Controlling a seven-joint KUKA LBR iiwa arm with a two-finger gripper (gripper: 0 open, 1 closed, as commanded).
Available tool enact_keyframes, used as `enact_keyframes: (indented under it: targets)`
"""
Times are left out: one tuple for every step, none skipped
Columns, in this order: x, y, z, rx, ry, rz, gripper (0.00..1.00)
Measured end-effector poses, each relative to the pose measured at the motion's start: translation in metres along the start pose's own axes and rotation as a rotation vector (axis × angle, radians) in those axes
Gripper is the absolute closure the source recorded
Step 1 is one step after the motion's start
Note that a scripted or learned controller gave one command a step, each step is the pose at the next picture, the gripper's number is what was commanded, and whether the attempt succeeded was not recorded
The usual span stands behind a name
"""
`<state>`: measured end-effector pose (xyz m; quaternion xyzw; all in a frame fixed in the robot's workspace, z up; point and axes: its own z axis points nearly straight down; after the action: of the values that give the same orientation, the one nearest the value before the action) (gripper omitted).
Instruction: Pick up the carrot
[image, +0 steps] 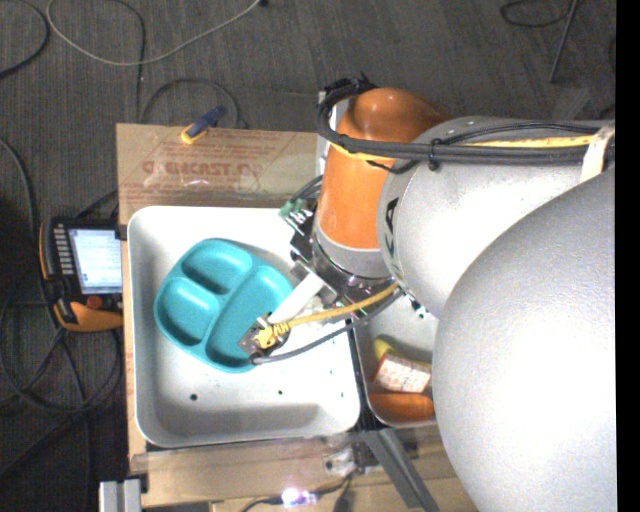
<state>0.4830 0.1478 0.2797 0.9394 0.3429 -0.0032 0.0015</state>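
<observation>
An orange, elongated thing that looks like the carrot (404, 406) lies at the near edge of the right bin (368, 400), mostly hidden under the arm. The gripper (302, 284) hangs below the orange wrist band, over the right side of the left bin (240, 410). It is right next to the teal plate's right edge, well to the left of the carrot and farther back. The wrist hides the gripper's lower end, and I see nothing held in it.
A teal divided plate (215, 300) lies tilted in the left bin, towards its back. A tan item with a white label (400, 375) rests just behind the carrot. The big grey arm covers most of the right bin. A cardboard sheet (200, 170) lies behind the bins.
</observation>
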Motion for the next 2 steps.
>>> enact_keyframes:
  targets:
    - [0.0, 0.0, 0.0, 0.0, 0.0, -0.398, 1.0]
    - [-0.018, 0.022, 0.004, -0.001, 0.002, -0.878, 1.0]
